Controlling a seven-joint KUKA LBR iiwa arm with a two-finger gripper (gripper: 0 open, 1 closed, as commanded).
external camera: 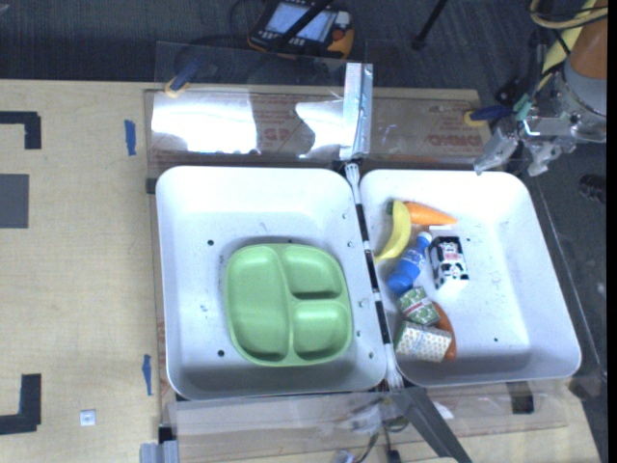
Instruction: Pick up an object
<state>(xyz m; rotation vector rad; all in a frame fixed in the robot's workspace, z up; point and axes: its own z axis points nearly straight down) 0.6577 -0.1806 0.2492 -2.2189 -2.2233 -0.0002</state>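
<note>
The right bin (501, 297) holds a cluster along its left side: a yellow banana (393, 231), an orange carrot (430, 214), a blue bottle (406, 267), a small white and black item (449, 261), a green patterned can (418, 306) and a patterned packet with an orange edge (425, 341). My gripper (514, 155) hangs over the far right corner of that bin, well away from the cluster. Its two fingers stand apart, open, with nothing between them.
The left bin (193, 210) holds a green divided tray (287, 302). A clear panel (251, 123) stands behind the bins, with a metal post (355, 109) at the divide. A handheld controller (299, 25) lies beyond the bench.
</note>
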